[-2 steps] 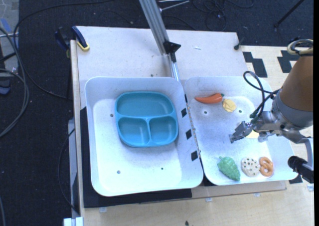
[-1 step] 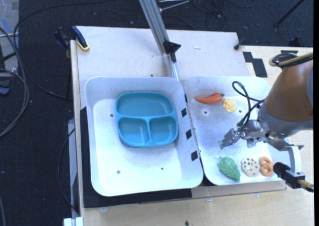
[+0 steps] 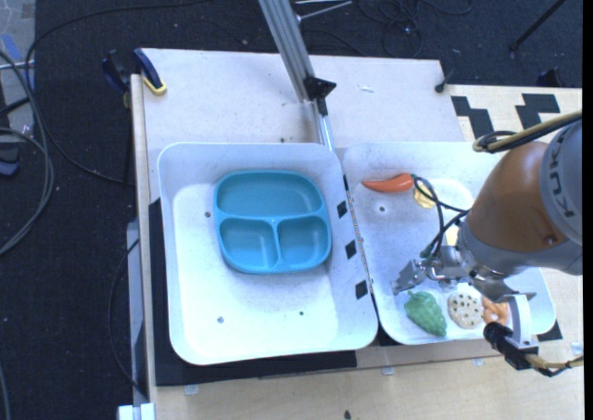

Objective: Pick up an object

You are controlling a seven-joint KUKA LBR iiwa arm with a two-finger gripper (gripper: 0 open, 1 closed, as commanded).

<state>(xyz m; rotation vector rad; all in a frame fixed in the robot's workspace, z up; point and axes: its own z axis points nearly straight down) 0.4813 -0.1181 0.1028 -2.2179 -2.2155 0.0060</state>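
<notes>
Green leafy toy (image 3: 426, 312) lies in the right bin (image 3: 389, 214), gripper (image 3: 414, 277) poised just above it. Whether it's gaping or pinched, I cannot tell.

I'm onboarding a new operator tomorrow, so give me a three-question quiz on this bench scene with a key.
1. True or false: the blue plastic divided tray lies in the right white bin.
2. Which item lies nearest the gripper? A) orange carrot-shaped toy B) green leafy toy C) blue tray
3. Fill in: the round beige perforated cracker-like toy lies beside the ____ leafy toy.

Key
1. False; it lies in the left white bin.
2. B
3. green
</notes>
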